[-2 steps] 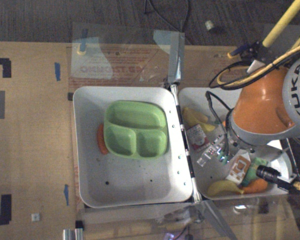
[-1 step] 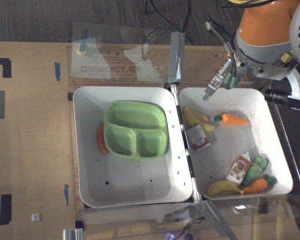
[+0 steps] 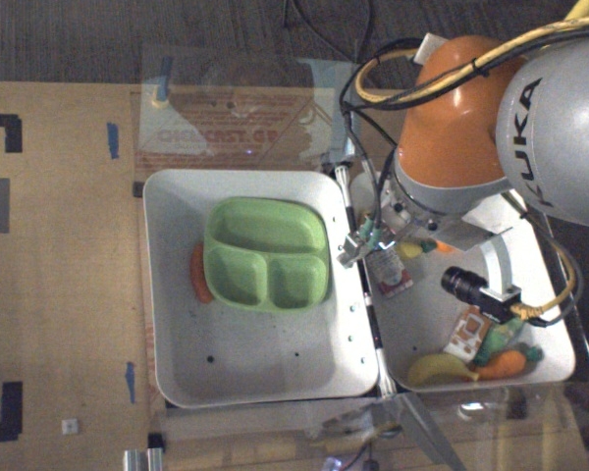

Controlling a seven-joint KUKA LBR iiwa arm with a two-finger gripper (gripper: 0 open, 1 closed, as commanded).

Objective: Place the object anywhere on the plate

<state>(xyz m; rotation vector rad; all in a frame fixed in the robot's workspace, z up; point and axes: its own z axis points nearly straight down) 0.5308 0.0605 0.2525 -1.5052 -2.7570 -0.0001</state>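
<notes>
Apparently mid-pick: gripper (image 3: 358, 243) poised at the wall between the bins, claw state impossible to tell, packet (image 3: 391, 271), banana (image 3: 440, 368) and carrot (image 3: 506, 363) lying in the right bin (image 3: 422, 312), away from the green plate (image 3: 267, 226); next, grasp one securely and carry it left.

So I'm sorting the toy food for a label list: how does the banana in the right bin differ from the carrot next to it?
The banana is yellow; the carrot is orange with a green end. The banana is curved, while the carrot looks straighter and tapered. The banana lies left of the carrot, nearer the wall between the bins. Both lie flat along the near edge of the right bin, apart from the claw.
</notes>
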